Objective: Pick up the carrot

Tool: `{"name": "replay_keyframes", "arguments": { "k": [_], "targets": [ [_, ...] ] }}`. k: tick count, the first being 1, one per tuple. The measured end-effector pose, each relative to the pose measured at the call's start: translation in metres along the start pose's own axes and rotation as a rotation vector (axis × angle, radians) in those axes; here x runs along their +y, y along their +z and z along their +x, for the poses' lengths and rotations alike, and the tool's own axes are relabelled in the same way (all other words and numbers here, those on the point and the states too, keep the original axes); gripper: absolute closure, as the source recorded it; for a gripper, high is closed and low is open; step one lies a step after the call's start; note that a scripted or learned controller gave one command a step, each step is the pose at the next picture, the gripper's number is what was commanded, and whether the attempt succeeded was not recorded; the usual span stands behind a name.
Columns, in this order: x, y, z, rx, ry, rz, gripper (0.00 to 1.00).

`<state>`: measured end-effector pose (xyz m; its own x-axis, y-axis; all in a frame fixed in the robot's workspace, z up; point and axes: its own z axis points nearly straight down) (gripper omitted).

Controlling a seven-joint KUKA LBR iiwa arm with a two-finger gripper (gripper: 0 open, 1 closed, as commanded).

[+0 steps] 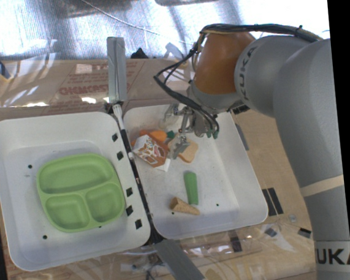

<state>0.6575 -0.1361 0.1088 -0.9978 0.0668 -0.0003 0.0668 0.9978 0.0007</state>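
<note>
We are looking down at two white bins, and the left bin (pixel 10 183) is holding a green plate (pixel 79 191) with three parts. The big grey arm (pixel 281 89) is reaching into the right bin (pixel 244 188), and its gripper (pixel 184 135) is hanging low near the back, just above a tan bread slice (pixel 190 153). The orange carrot (pixel 158 135) is lying just left of the gripper beside a snack packet (pixel 150 152), while a green stick (pixel 192 187) and a cone (pixel 184 207) are lying nearer the front.
</note>
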Motion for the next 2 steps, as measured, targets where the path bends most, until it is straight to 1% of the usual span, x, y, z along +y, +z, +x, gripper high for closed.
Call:
{"name": "replay_keyframes", "arguments": {
  "k": [1, 2],
  "targets": [
    [0.001, -0.014, -0.003, -0.008, -0.007, 0.002, 1.00],
    [0.065, -0.086, 0.023, -0.006, 0.412, -0.001, 1.00]
  ]
}}
